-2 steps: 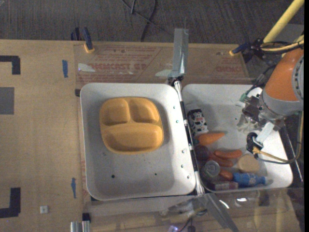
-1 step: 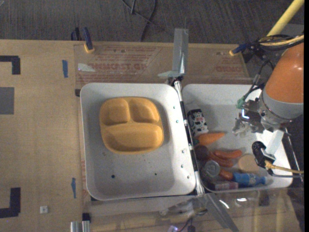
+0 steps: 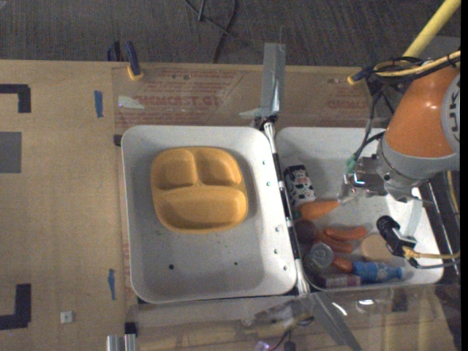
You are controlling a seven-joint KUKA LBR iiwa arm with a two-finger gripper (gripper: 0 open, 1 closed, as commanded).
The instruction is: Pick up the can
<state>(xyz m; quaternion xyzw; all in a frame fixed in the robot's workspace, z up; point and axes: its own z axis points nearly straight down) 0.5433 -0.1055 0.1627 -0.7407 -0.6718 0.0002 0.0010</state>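
A small can point(image 3: 319, 257) with a grey metal end lies near the front of the right bin point(image 3: 330, 143), wedged among other items. My gripper point(image 3: 353, 186) hangs over the middle of that bin, just right of an orange carrot point(image 3: 318, 210) and up and to the right of the can. It is apart from the can. The arm, with its orange band point(image 3: 424, 123), comes in from the right above the bin.
A yellow divided plate point(image 3: 197, 189) lies in the left bin point(image 3: 146, 269). The right bin also holds a black-and-white carton point(image 3: 298, 183), red sausages point(image 3: 344, 235), a dark round fruit point(image 3: 306, 230), a tan piece point(image 3: 374, 248) and a blue bottle point(image 3: 377, 273). Cables point(image 3: 409, 251) trail at the right.
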